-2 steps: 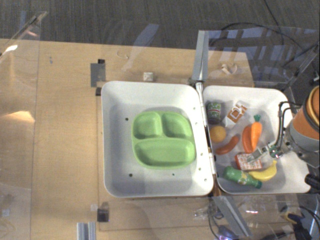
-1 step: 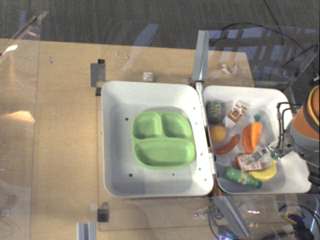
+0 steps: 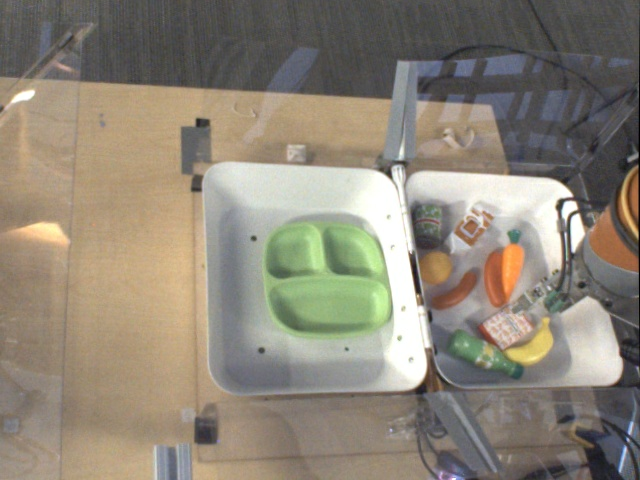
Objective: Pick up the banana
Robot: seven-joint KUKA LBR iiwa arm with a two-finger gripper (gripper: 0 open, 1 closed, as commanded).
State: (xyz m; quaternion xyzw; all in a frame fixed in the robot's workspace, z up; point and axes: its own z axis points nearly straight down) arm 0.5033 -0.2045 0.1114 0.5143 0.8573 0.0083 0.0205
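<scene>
Here, arm: the grey arm (image 3: 612, 248) with its orange band reaches in from the right over the right bin (image 3: 590, 363).
Gripper: the gripper (image 3: 545, 298) hangs just above the banana's far end; whether it is apart or together cannot be told.
Banana: the banana (image 3: 532, 346) lies in the near part of the right bin, touching a red-and-white packet (image 3: 505, 326) and beside a green bottle (image 3: 483, 354).
Neighbours: a carrot (image 3: 505, 271), a sausage (image 3: 455, 290) and an orange fruit (image 3: 435, 267) lie farther left.
Left bin: the left bin (image 3: 230, 268) holds a green divided tray (image 3: 326, 277).
</scene>
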